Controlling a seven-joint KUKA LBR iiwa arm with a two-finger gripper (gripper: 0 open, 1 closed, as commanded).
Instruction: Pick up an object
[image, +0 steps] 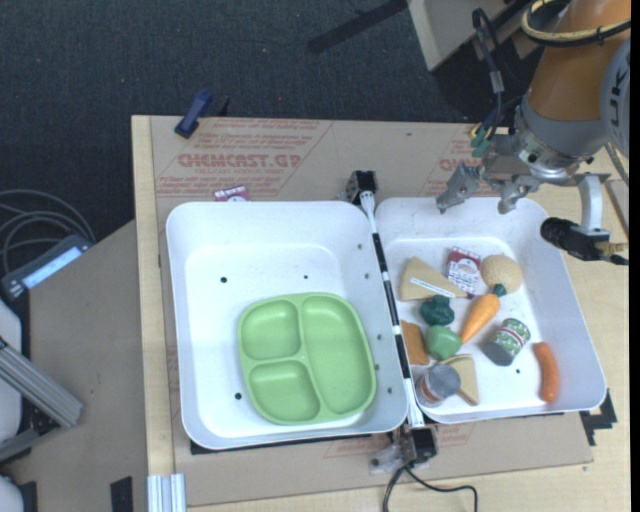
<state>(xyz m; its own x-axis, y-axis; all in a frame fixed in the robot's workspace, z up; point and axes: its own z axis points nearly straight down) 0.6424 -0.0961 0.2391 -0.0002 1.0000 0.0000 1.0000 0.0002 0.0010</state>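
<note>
The gripper (481, 195) hangs over the far rim of the right bin (575, 330), its two fingers (449, 198) spread apart with nothing between them. All the pickable items lie nearer the camera than the fingertips, on the bin floor and well clear of them. Closest to the gripper are a small red-and-white packet (463, 268) and a pale bread roll (501, 271) just beside it, with a tan cheese wedge (420, 281) to their left. Below these an orange carrot (479, 314) lies at a slant, its leafy end near the roll, and a dark green vegetable (436, 311) sits above a lighter green piece (443, 342). A small can (509, 339) rests tilted right of the carrot, an orange sausage (547, 371) lies near the right wall, and a second can (438, 383) lies by the near left corner. The arm enters from the upper right, its orange band (570, 60) above the grey wrist (545, 145), the wrist pointing down and to the left toward the bin's far edge. The left bin (200, 260) holds a green divided plate (304, 356).
</note>
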